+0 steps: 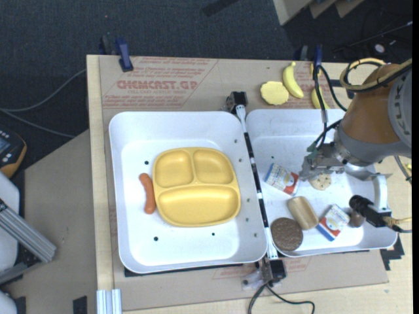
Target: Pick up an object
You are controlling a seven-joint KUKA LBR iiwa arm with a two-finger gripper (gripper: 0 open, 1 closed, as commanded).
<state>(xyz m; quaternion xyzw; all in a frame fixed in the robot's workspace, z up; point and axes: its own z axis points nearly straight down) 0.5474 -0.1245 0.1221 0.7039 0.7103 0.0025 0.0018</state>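
Observation:
My gripper (317, 169) hangs low over the middle of the right bin (288, 126), reaching in from the right. Just below it lies a small pale round piece (321, 182), partly hidden by the gripper. To its left is a small white carton with red and blue print (280, 178). Nearer the front lie a tan bread-like roll (302, 211), a dark brown round disc (287, 234) and a second small carton (332, 221). I see nothing lifted off the bin floor.
The left bin (131, 241) holds a yellow divided plate (195, 187) with an orange sausage (148, 193) beside its left edge. A banana (292, 80) and a yellow lumpy piece (275, 93) lie on the bench behind the right bin.

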